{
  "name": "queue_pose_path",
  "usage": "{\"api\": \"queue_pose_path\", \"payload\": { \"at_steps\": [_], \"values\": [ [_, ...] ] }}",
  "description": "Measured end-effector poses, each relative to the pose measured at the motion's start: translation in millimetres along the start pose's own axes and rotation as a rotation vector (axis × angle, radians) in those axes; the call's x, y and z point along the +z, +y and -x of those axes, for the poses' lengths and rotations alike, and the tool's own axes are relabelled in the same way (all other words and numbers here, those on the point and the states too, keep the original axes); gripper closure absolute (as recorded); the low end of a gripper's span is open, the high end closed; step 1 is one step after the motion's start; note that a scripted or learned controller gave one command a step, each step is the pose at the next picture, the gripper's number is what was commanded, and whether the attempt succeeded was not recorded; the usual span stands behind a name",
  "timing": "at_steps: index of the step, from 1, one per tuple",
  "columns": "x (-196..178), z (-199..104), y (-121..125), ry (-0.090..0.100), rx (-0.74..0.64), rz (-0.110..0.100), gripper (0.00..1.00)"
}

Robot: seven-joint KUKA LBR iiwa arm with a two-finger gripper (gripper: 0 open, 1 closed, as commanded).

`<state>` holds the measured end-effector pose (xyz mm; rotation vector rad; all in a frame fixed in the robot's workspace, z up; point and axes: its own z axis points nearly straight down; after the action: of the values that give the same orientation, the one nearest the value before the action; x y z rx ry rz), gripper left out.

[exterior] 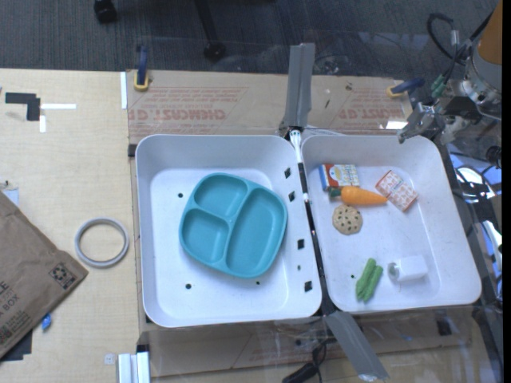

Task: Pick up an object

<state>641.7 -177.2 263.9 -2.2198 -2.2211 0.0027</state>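
Note:
The right bin (457, 214) holds several small items: an orange carrot (363, 196), a round cookie (347, 220), a green pea pod (368, 279), a white block (409, 270), a red-and-white patterned packet (397, 190) and a colourful small box (342, 174). My gripper (417, 126) hangs at the bin's far right corner, over the rim, up and to the right of the patterned packet. Nothing shows between its tips, and it is apart from all the items.
The left bin (160, 278) holds a teal divided plate (234, 225). A roll of tape (101, 241) and a brown cardboard box (28, 282) lie on the bench to the left. Cables (447, 34) hang near the arm at the top right.

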Motion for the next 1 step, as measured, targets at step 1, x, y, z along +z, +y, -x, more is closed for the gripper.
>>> {"api": "queue_pose_path", "payload": {
  "at_steps": [1],
  "values": [
    [-177.0, -18.2, 17.4, -0.002, 0.203, 0.000, 0.00]
  ]
}}
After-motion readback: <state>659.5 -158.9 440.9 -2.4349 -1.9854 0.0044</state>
